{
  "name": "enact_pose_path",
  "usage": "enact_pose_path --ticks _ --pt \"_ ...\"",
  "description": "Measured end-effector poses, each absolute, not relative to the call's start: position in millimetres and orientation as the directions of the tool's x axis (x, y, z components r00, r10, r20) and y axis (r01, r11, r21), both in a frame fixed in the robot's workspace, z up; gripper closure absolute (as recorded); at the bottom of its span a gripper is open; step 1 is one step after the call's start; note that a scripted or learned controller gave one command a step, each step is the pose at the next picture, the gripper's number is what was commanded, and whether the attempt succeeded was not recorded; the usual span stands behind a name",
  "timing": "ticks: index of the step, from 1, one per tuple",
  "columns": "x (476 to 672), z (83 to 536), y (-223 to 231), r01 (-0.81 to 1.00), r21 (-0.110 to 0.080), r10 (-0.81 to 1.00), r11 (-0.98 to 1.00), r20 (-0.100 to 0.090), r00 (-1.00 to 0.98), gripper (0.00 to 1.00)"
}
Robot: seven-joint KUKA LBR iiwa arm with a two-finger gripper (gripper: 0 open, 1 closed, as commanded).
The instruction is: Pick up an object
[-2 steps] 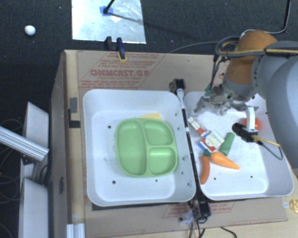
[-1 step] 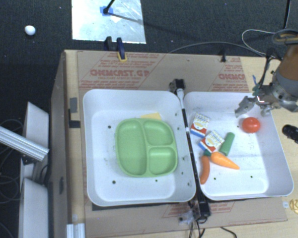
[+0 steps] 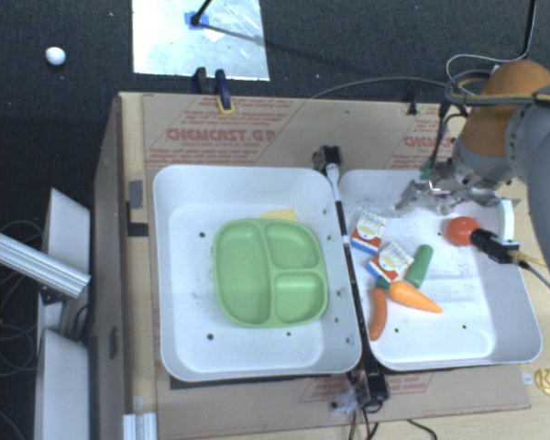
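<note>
Upper right of the frame: we see the arm reaching in, orange band above the wrist, bent down over the far edge of the right bin. Gripper sits at centre right above the bin's upper-left area, metal fingers pointing left. We cannot tell whether they are apart or together; nothing visible between them.

Candidate objects lie in the right bin: red tomato just below-right of the gripper, two small cartons, a green vegetable, an orange carrot and another orange piece near the divider. Left bin holds a green divided plate; a yellow item pokes out behind it, mostly hidden. Arm's body is cut off at the right edge.
</note>
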State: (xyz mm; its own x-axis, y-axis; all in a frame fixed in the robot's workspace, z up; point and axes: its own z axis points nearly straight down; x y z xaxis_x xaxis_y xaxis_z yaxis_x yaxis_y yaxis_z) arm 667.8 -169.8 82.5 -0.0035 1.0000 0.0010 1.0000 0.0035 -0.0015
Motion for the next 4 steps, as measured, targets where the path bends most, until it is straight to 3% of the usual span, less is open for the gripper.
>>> enact_pose_path --ticks 1,3,4 --pt "669.3 85.4 -180.9 1.0 0.004 1.0 0.003 -0.002 -0.003 0.0" --pt "669.3 85.0 -96.8 1.0 0.003 1.0 0.005 0.0 -0.005 0.0" --pt "661.9 85.2 -174.6 1.0 0.003 1.0 0.002 -0.003 -0.002 0.0"
